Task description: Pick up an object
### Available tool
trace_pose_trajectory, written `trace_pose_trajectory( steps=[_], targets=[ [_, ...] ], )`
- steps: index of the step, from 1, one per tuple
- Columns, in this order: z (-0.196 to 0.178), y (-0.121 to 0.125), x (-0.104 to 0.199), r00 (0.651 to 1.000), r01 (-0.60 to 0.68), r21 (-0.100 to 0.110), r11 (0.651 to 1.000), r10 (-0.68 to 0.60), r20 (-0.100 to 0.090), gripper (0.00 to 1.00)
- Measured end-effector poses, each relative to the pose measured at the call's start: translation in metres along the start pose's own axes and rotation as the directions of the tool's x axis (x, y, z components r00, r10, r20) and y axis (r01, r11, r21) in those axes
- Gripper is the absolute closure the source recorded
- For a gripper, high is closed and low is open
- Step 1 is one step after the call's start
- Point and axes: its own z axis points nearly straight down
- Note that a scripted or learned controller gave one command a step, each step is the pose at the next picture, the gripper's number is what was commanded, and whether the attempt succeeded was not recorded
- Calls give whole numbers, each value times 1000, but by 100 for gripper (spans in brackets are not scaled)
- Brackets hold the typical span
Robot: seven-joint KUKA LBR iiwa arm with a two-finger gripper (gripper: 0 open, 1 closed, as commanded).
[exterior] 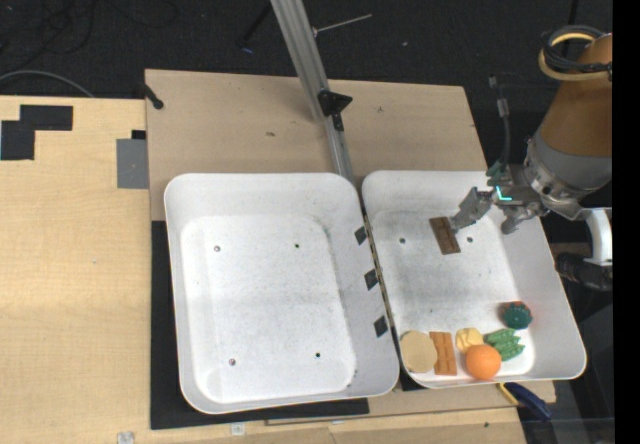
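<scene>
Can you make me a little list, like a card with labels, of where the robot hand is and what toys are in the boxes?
gripper: over the right bin, by the brown block
near-edge toys: orange ball, green toy, dark green ball, yellow toy, tan round piece
left bin: white

Bins: you had the left bin (262, 292) and right bin (430, 272) side by side on the bench (80, 232).
Right bin, middle: a flat block (445, 235) lay there.
Right bin, near corner: small toys (470, 352) sat clustered.
Rear: a slanted rail (300, 52) rose behind both bins.
</scene>
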Motion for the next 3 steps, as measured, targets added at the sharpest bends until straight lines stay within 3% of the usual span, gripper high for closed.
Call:
trace_pose_trajectory(
  steps=[1,3],
  targets=[
    [-2,1,-1,1000,-1,-4,1000,1,1,0],
    [107,5,-3,1000,1,1,1000,-1,0,0]
  ],
)
